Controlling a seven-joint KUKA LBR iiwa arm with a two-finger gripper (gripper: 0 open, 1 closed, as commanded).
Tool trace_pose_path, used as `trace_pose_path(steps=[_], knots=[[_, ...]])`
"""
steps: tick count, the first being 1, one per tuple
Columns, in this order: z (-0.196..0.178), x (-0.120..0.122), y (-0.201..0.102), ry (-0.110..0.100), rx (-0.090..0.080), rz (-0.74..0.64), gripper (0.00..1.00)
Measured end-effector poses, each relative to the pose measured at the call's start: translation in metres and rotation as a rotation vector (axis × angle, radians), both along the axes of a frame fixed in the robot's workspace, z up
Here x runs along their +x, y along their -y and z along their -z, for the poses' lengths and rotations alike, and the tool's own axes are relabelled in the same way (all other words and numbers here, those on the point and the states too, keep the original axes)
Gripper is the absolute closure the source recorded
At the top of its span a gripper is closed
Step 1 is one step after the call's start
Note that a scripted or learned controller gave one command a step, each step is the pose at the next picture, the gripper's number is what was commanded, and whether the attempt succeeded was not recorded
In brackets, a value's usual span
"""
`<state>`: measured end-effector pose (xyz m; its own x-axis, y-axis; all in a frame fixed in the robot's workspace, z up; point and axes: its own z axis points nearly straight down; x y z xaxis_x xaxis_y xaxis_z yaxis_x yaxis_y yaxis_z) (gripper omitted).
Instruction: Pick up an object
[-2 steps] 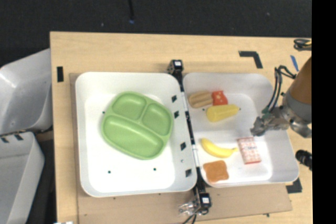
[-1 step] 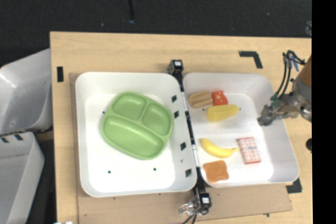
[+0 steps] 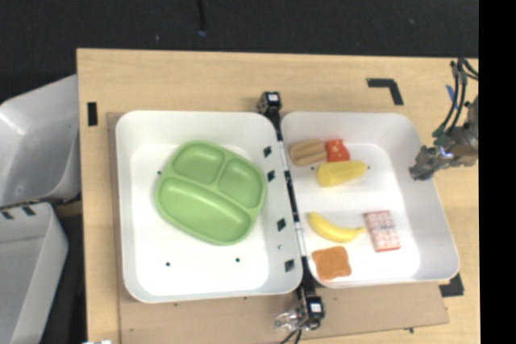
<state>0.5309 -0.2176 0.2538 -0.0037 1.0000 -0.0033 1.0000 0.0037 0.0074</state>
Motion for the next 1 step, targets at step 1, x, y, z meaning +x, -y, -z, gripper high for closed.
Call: trace_pose_path(steps=[1], knots=[[0.0001, 0.0217, -0.0596, -0.004, 0.003, -0.005, 1.00]])
